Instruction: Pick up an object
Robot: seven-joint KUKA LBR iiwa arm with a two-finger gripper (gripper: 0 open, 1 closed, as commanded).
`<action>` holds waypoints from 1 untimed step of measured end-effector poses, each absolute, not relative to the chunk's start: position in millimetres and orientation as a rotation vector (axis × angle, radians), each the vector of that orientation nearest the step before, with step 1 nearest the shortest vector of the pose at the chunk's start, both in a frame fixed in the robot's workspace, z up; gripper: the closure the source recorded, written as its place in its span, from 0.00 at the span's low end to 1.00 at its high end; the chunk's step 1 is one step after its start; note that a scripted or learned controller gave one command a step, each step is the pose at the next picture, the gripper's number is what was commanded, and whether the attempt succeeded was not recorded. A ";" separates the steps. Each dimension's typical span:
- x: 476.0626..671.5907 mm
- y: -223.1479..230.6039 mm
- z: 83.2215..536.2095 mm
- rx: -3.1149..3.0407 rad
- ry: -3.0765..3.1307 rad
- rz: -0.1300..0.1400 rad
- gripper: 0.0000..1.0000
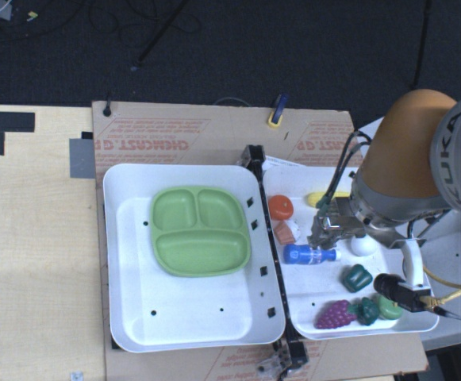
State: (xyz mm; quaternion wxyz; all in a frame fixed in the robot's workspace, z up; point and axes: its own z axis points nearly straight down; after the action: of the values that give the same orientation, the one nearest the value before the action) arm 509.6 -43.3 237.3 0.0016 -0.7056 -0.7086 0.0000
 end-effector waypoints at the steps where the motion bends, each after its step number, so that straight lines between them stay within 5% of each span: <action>1: 507.2 6.6 242.9 -2.216 -2.223 0.001 1.00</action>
State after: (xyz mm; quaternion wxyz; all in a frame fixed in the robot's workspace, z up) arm 507.2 6.6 242.9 0.0013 -0.7059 -0.7083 0.0002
